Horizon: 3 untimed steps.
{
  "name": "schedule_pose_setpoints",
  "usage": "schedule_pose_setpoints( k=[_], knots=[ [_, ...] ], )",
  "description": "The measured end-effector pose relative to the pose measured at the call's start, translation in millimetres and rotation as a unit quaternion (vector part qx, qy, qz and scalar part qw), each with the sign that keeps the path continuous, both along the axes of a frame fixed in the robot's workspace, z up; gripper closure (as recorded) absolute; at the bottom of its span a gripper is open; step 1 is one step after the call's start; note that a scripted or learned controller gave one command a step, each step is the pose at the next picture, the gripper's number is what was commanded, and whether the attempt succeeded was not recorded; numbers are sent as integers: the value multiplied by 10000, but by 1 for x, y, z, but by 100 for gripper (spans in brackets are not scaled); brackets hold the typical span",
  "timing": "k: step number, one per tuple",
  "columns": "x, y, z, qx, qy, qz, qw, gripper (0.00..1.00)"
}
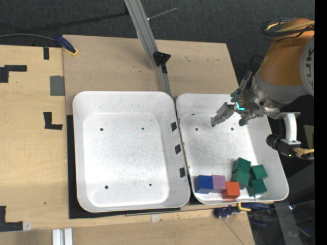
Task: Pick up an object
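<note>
Several small blocks lie bunched in the near right corner of the right bin (204, 142): a blue block (204, 182), a pale purple block (218, 181), an orange block (232, 189) and several green blocks (250, 175). My gripper (233, 116) hovers over the far part of that bin, well behind the blocks. Its two dark fingers (220, 116) are spread apart, open, with nothing between them.
The left bin (122, 152) lies beside the right one, sharing a rim in the middle. A slanted metal post (145, 29) rises behind the bins. The arm's orange and grey body (286, 60) hangs over the right bin's far right corner.
</note>
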State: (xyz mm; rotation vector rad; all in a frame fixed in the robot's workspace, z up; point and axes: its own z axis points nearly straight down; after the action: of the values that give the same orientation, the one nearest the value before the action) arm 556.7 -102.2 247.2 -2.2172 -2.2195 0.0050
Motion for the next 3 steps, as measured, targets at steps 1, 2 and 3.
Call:
schedule_pose_setpoints(
  k=[1,2,3],
  knots=[
    [1,0,2,-3,-20,4,10000,0],
    [-6,9,-51,-1,8,-2,10000,0],
    [-14,12,-97,-2,11,-2,10000,0]
  ],
)
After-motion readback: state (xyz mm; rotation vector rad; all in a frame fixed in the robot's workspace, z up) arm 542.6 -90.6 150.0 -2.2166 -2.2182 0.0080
